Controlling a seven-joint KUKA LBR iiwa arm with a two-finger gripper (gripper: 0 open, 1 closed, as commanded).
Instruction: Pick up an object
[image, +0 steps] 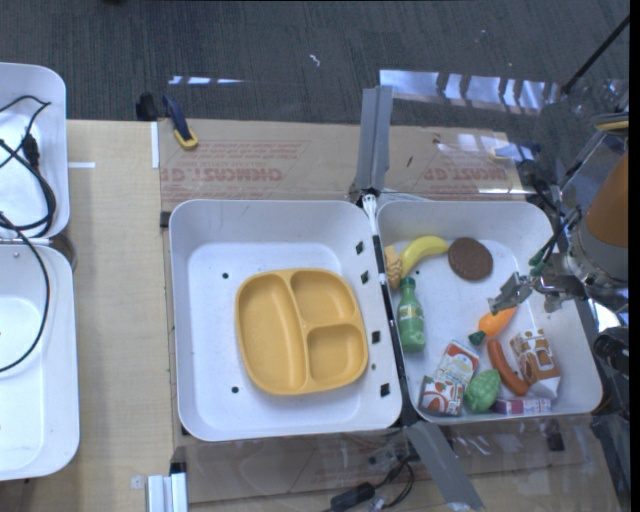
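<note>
The grey arm (600, 215) enters from the right edge, its orange band above the wrist, and bends down over the right bin (440, 215) so that the gripper (512, 293) hangs low inside it, near the bin's right wall. Whether the gripper is apart or together cannot be told from this slanted view. Taking the gripper as landmark: an orange carrot-like toy (497, 321) lies just below it, close enough that touch cannot be ruled in or out; nothing is seen clamped. A brown round cookie (470, 259) lies up and left of it, a banana (423, 250) farther left beside a corn cob (394, 268), and a green bottle (410, 314) well to the left against the dividing wall. Below it lie a red sausage (507, 367), a printed carton (534, 356), a small juice box (449, 378) and a green leafy toy (482, 390), crowded along the near wall. The left bin (190, 300) holds a yellow divided plate (300, 330), well apart from the gripper, with bare floor around it. Both bins sit on the cardboard-covered surface (110, 300).
</note>
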